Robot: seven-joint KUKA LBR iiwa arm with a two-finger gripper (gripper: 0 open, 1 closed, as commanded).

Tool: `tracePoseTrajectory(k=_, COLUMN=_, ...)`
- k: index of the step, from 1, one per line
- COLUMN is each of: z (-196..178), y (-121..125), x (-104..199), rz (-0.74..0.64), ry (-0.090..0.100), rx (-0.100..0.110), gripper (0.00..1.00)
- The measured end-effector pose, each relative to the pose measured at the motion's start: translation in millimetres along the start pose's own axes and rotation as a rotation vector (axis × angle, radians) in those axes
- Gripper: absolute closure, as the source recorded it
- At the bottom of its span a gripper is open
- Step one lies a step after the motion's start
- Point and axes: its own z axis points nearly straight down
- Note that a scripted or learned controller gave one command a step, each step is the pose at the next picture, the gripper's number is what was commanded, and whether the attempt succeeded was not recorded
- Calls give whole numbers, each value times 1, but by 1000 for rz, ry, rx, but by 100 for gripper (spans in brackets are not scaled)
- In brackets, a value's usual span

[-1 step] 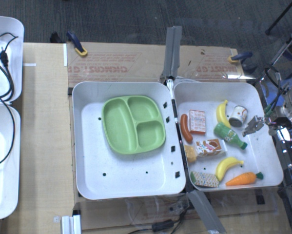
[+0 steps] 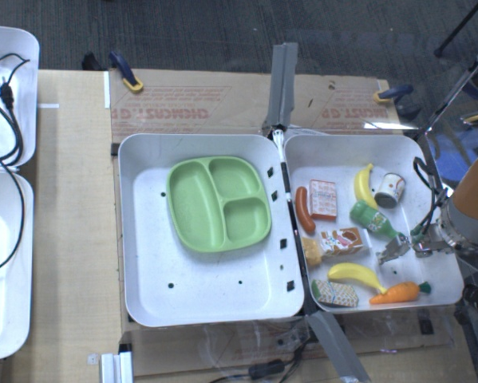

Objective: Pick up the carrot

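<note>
Hovering low over the right side of the right bin [image 2: 346, 144], end effector [image 2: 396, 248] at the end of the grey arm [image 2: 462, 234] entering from the right edge. Cannot tell whether open or closed; metal tip too small and cluttered to read, nothing visibly gripped. Lying just below and slightly right of the end effector, near the bin's front right corner, apart from it: carrot [image 2: 397, 294], orange, green top pointing right, roughly level. Just left of the carrot and below-left of the end effector: yellow banana [image 2: 357, 275], with a patterned pouch [image 2: 336, 294] touching it at the front edge. Immediately up-left of the end effector: green bottle [image 2: 373, 219], tilted. Farther up: second banana [image 2: 365, 185] beside a white cup [image 2: 389, 188] on its side. Left of the end effector, toward the divider: small snack box [image 2: 341, 242], red-printed card box [image 2: 323, 199], sausage [image 2: 305, 210] lying lengthwise. Well apart to the left, in the left bin [image 2: 143, 238]: green divided plate [image 2: 219, 203], three compartments. Both bins resting side by side on the desk [image 2: 71, 214], brown cardboard [image 2: 199, 102] behind them.
</note>
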Motion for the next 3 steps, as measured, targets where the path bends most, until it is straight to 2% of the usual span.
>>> tracePoseTrajectory(k=1, z=0, y=-3, x=-7, rz=-402, ry=-9, rx=3, gripper=0)
tracePoseTrajectory(k=2, z=0, y=-3, x=-7, rz=-415, ry=-10, rx=3, gripper=0)
tracePoseTrajectory(k=3, z=-33, y=9, x=-8, rz=-489, ry=-12, rx=0, gripper=0)
